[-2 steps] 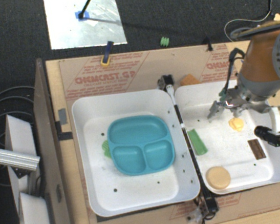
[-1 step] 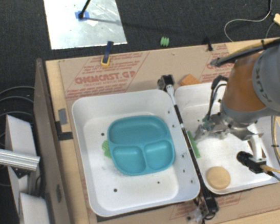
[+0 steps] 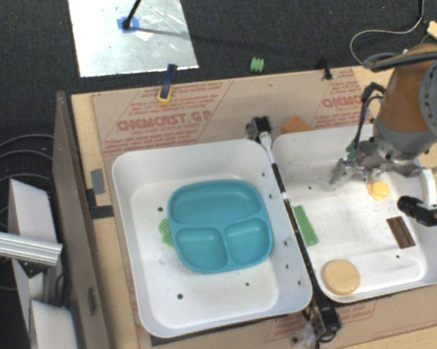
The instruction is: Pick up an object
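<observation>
Right bin (image 3: 424,262): arm's jaws (image 3: 360,164) hang over its far side; whether released or clenched, cannot tell.
Yellow piece (image 3: 379,189): just near-right of the jaws, on the bin floor.
Round biscuit (image 3: 340,276): near-left corner.
Left bin (image 3: 144,245): blue divided plate (image 3: 219,224).

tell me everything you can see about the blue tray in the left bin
The blue tray is a teal plastic-looking plate with rounded corners and three compartments: one wide one at the far side, two smaller ones nearer the camera. It lies flat, right side up, mid left bin. A green object peeks out beside its left edge.
</observation>
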